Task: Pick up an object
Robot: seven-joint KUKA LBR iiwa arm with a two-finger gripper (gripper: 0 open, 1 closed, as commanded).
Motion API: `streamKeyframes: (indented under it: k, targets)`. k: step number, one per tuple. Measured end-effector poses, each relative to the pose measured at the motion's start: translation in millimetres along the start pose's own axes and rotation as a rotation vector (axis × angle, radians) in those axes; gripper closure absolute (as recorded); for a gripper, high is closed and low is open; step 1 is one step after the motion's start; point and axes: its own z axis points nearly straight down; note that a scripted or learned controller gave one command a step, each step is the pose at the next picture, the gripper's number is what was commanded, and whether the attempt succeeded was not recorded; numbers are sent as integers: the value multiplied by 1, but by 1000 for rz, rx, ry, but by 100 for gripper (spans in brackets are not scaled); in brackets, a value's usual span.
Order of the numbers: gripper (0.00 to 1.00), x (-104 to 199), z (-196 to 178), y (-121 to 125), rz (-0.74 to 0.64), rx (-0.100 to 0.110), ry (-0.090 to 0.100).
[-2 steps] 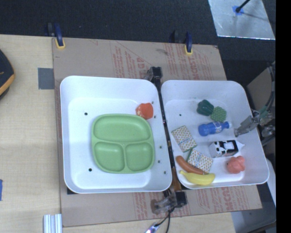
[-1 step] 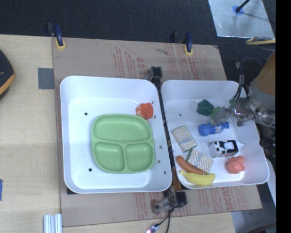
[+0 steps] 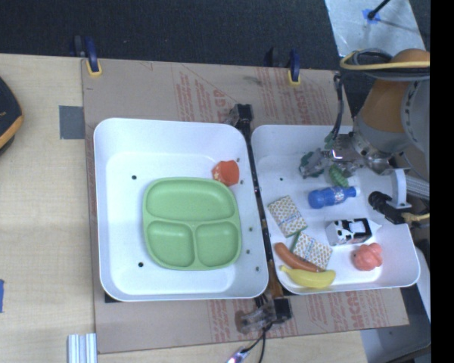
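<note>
Just above the blue plastic bottle [image 3: 331, 197] in right white bin [image 3: 276, 146], gripper [image 3: 334, 165] w/ fingers around small green object [image 3: 339, 177]; whether clamped, can't tell.

Two white bins: left bin [image 3: 106, 203] and right bin [image 3: 276, 146], sitting side by side on the worktop [image 3: 38, 225]. One green divided plate [image 3: 191, 222]. Two red-orange lumps [image 3: 226, 172] [image 3: 367, 257]. Two patterned packets [image 3: 287, 215] [image 3: 312, 249]. One blue bottle [image 3: 331, 196], one banana [image 3: 309, 278], one orange sausage [image 3: 293, 258], one black-and-white toy [image 3: 349, 231], one small green item [image 3: 339, 176] lying just below the gripper [image 3: 334, 159].
</note>
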Motion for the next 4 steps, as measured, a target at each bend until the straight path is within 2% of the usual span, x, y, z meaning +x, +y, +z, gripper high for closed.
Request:
streamKeyframes:
  k: [1,2,3,4]
  targets:
    - [0,-46,5,28,2,12,6]
    - [0,-13,5,28,0,13,7]
    - [0,-47,-66,29,2,9,5]
    - [0,-4,5,2,0,11,4]
